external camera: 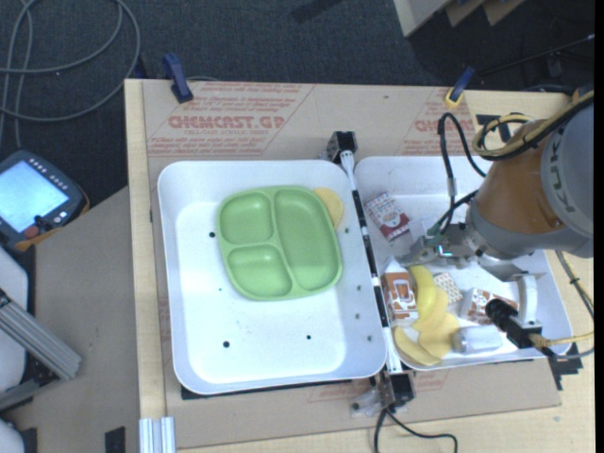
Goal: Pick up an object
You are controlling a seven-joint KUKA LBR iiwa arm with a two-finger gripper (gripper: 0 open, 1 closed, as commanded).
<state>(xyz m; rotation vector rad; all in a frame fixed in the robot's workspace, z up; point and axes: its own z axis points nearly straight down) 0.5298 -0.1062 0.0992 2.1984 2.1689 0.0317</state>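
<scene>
Camera view, claw (432, 250) low in right bin (415, 173), above banana (427, 295), grip state unclear.

The scene is viewed by a single fixed camera, set above the bench (283, 111) and aimed downward at a slant. Both white bins are taken in whole: the left bin (189, 281) sits near the middle of the frame, the right bin (415, 173) toward the right side. The bench is seen from a moderate height, so that dark floor (236, 26) beyond its far edge and a strip to its left are also included. The arm (528, 196) is seen entering from the right.
</scene>
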